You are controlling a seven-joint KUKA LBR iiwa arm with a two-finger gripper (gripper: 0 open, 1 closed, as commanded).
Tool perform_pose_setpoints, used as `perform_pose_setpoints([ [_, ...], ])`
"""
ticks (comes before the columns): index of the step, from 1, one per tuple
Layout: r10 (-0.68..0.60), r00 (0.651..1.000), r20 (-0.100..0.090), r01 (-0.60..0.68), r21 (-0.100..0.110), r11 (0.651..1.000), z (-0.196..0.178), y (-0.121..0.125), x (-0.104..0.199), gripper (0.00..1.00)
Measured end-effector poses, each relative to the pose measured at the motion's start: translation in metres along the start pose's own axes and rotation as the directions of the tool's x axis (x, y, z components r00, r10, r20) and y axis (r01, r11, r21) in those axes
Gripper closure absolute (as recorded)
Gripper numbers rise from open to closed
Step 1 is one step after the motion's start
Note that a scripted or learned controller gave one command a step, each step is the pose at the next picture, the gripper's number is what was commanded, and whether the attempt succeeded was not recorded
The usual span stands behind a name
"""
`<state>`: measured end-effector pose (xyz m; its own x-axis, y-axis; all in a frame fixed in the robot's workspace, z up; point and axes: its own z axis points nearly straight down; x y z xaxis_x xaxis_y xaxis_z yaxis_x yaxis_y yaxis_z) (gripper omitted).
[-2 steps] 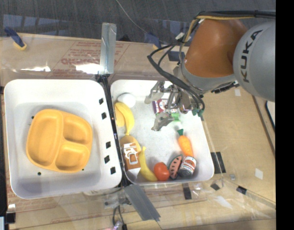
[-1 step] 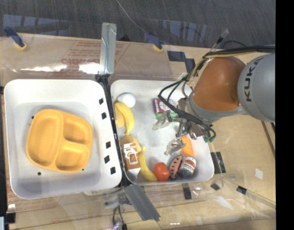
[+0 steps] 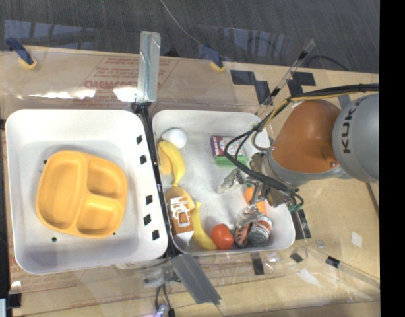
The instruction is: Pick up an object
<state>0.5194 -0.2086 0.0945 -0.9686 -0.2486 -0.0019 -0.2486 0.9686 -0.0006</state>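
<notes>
Object: nothing is singled out yet; I take the candidates to be the clutter in the right bin (image 3: 189, 121), since that is where my arm is working.
Candidates, near side: a red tomato (image 3: 221, 236) sits against the near wall, touching the tip of a banana (image 3: 201, 230) on its left and a small can (image 3: 258, 230) lying on its side to its right.
Candidates, left wall: a second banana (image 3: 172, 161) curves along the divider, with a white egg-like ball (image 3: 175, 137) just beyond it and a brown and white carton (image 3: 180, 214) just nearer. I judge they have slid there because the bin floor dishes toward its walls.
Candidates, far middle: a purple and green packet (image 3: 223, 149) lies flat, partly crossed by cable.
Arm: the arm (image 3: 308, 137) reaches in from the right, its orange band over the bin's right half, wrist pointing down.
Gripper: the gripper (image 3: 254, 193) hangs low, just beyond the can; I cannot tell how its jaws stand, as cables and the wrist hide them.
Left bin: the left bin (image 3: 18, 177) holds a yellow divided tray (image 3: 80, 193), well apart from the arm.
Bench: the bench (image 3: 57, 71) carries both bins side by side.
My read: the can or the tomato looks closest for a grasp; crowding against the near wall may block a finger.
</notes>
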Motion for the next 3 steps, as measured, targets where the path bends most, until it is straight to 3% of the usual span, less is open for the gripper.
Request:
perform_pose_setpoints([
  [1, -0.008, 1.0, 0.005, 0.008, 0.002, 1.0, -0.012, 0.001, -0.003, 1.0],
  [2, 0.014, 1.0, 0.01, -0.014, 0.007, 1.0, -0.155, 0.029, -0.027, 1.0],
  [3, -0.002, 1.0, -0.008, 0.002, -0.006, 1.0, -0.051, -0.02, -0.084, 1.0],
])
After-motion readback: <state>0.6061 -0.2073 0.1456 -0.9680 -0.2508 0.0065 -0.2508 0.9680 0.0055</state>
